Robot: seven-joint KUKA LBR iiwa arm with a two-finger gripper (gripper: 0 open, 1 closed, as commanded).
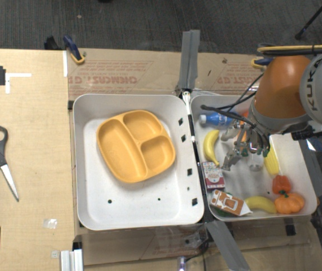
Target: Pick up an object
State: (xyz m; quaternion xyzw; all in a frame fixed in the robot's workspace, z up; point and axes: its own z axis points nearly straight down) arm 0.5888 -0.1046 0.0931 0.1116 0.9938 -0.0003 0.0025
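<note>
A: What's the setting?

B: A pale wooden bench (25,151) with flattened cardboard under two shallow white bins; dark carpet runs along the top of the frame.

A: Start at the bottom edge and work upward.

B: In the right bin (305,168), lowest in the frame, lie a small carton (229,203), a yellow banana (261,204) and an orange pumpkin-like toy (290,202), with a red pepper-like piece (281,183) just above it. Left of those, against the bin's left wall, sits a small red-and-white packet (212,175).

A: And the claw?

B: The claw (241,151) hangs over the middle of the right bin, below the orange band of the arm (282,89). I can't tell how far its fingers stand apart; nothing shows between them.

A: What lies nearest it?

B: A second banana (209,145) just to its left, a yellow piece (272,162) just to its right, and a blue-capped bottle (214,118) above and left, partly behind cables.

A: The other bin?

B: The left bin (87,208) holds a yellow three-compartment plate (135,145), well apart from the claw.

A: Elsewhere?

B: Scissors (0,157) at the frame's left edge.
</note>
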